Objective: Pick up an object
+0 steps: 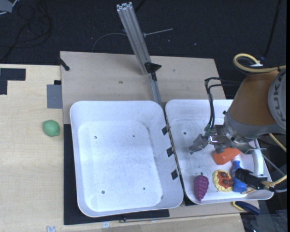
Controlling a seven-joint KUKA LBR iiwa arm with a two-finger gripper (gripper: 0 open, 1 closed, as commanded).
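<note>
Nearest the lens, the right bin [193, 112] holds the arm [253, 105], whose gripper [199, 144] hangs low over bare floor, fingers seemingly parted around nothing. Just beside it lies an orange toy [225, 155]; nearer the front rim sit purple grapes [200, 186], a yellow-red piece [223, 180] and a blue piece [239, 180].

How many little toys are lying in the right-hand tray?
4 that I can see in the right bin: a purple grape bunch, a yellow-red toy, a blue toy and an orange toy. The arm may hide more.
</note>
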